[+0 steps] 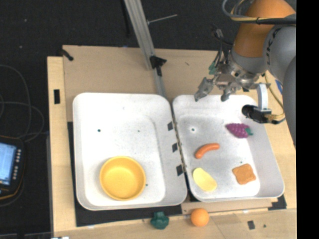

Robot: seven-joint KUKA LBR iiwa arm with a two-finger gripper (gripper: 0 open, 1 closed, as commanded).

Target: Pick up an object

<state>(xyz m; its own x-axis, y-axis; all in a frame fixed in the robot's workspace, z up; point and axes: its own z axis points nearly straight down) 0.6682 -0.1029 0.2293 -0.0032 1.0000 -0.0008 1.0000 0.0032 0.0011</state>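
Arm [259, 29] enters from the right, orange band uppermost, wrist angled down toward the back edge of the right bin [227, 106]. Pincer [214, 92] hangs over that bin's far rim, fingers spread apart, nothing between them. One fingertip sits near the bin's back left corner, the other a little to its right.

Right bin contents, all lying loose on the floor of the bin:
- purple grapes [238, 130], toward the right wall, nearest to the pincer but apart from it.
- orange sausage [206, 150], mid-bin, lying at a slant.
- yellow oval piece [204, 179], front left part of the bin.
- brown toast-like square [243, 174], front right, well apart from the yellow piece.

Left bin [119, 108]: a yellow bowl [122, 178] sits upright in the front part, near the front rim.

On the counter [99, 68], in front of the bins: an orange ball [199, 217] just off the right bin's front left corner, and a small green thing [159, 220] beside it to the left, shape too small to make out.

A grey metal post [142, 29] slants up from the counter behind the seam between the bins.
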